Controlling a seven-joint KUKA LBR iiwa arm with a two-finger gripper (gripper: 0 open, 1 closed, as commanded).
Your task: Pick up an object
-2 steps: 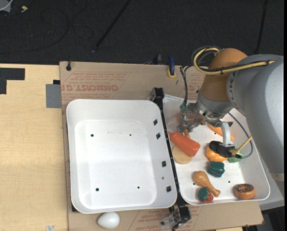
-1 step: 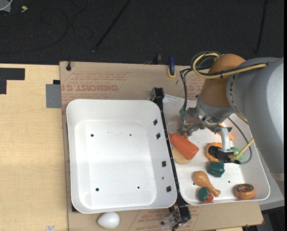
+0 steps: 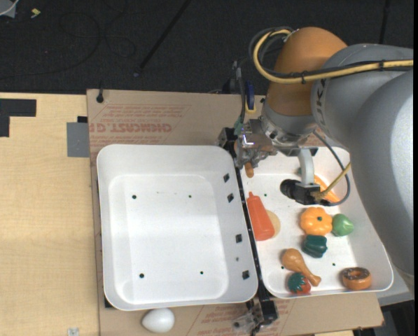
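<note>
The right bin [image 3: 377, 257] holds several toy foods. An orange-red carrot-like piece [image 3: 260, 218] lies along its left wall. To its right sit an orange pumpkin [image 3: 315, 221], a light green piece [image 3: 342, 225] and a dark green pepper [image 3: 314, 245]. Nearer the front are a tan drumstick [image 3: 299, 262], a red and green piece [image 3: 298, 283] and a brown round piece [image 3: 355, 278]. My gripper [image 3: 248, 164] hangs over the bin's far left corner, just beyond the carrot-like piece's tip. I see nothing held in it.
The left bin [image 3: 110, 187] adjoins the right one along a shared wall. A white egg [image 3: 157, 320] lies on the cardboard in front of the left bin. An orange piece [image 3: 329, 190] shows partly under the arm. The bulky arm covers the right bin's far right.
</note>
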